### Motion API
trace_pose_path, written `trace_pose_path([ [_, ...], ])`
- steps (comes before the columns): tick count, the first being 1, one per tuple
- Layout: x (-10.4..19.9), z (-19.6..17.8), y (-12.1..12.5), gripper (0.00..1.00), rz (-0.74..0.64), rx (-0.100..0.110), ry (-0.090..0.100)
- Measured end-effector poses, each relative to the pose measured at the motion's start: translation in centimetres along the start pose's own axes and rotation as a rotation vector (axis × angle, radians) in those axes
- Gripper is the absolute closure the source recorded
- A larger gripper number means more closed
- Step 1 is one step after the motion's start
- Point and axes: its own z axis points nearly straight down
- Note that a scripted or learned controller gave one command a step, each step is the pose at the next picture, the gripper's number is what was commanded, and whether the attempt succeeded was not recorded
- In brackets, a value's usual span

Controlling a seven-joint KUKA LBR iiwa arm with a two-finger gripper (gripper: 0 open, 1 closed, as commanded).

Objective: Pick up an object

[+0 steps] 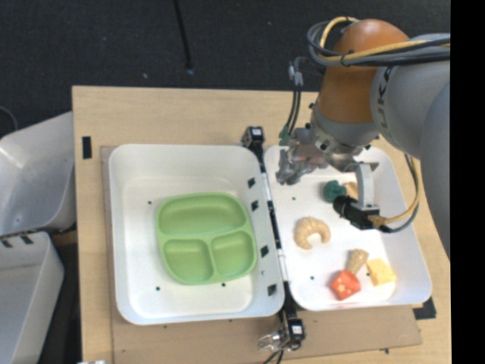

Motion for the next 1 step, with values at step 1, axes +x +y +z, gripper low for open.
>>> trace_pose_path([
  [1, 5.17, 1.01, 0.59, 1.00, 0.000, 0.001, 0.000],
])
